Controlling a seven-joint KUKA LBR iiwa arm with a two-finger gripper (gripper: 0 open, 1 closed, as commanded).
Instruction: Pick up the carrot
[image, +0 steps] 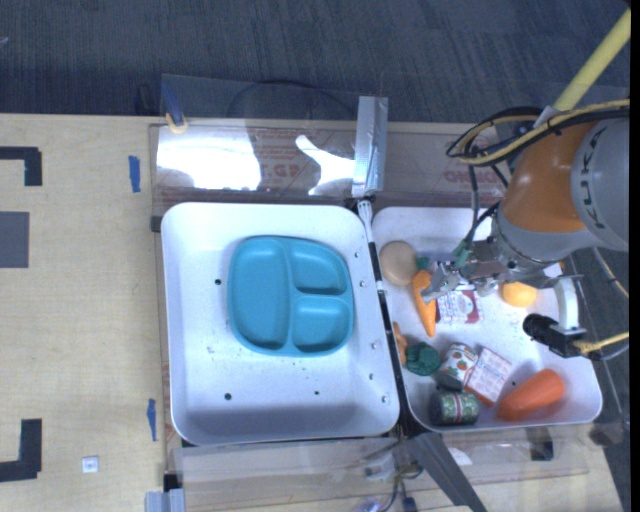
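The claw (447, 287) hangs low in the right bin (590, 405), just beside the carrot (424, 301) lying near the bin's left wall. Whether it is clenched cannot be told. The approach looks under way; next comes closing squarely across the carrot.

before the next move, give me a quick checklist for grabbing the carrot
1. Carrot located: ok. The small carrot lies at the left side of the right bin.
2. Gripper near it: ok. The gripper sits just right of the carrot.
3. Carrot between the fingers: cannot tell, the wrist hides them.
4. Neighbours clear of the grasp: not ok. The beige round item touches the carrot's top and the red-and-white packet lies beside it.
5. Right target: cannot tell. A larger orange carrot-like piece lies at the bin's near right corner.
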